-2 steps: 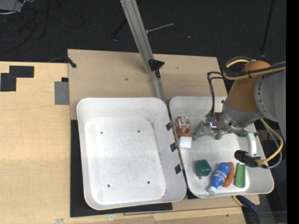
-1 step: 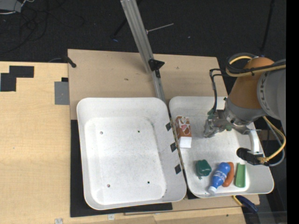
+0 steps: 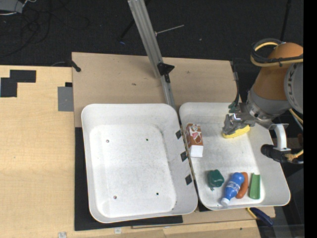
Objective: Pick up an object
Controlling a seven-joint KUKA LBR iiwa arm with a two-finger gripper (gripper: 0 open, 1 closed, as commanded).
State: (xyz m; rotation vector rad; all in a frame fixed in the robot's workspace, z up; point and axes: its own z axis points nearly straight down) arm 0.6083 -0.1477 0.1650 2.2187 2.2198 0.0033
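A: Jaws? The gripper (image 3: 233,125) sits right on a yellow object (image 3: 237,131); whether they clasp it, I cannot tell.

B: Likely a grasp attempt, then. What else?

A: Below the jaws: one green block (image 3: 214,178), one blue bottle (image 3: 233,187), one orange piece (image 3: 242,185), one green stick (image 3: 254,186). Leftward, one carton (image 3: 194,139).

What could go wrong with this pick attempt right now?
The gripper sits right over the yellow object, which pokes out to one side beneath it; an off-centre contact could push it away or let it slip out on the lift. That spot is also close to the right bin's far rim, so a nudge might wedge the object against the wall. The carton and the bottle lie well apart, so disturbing them seems unlikely.
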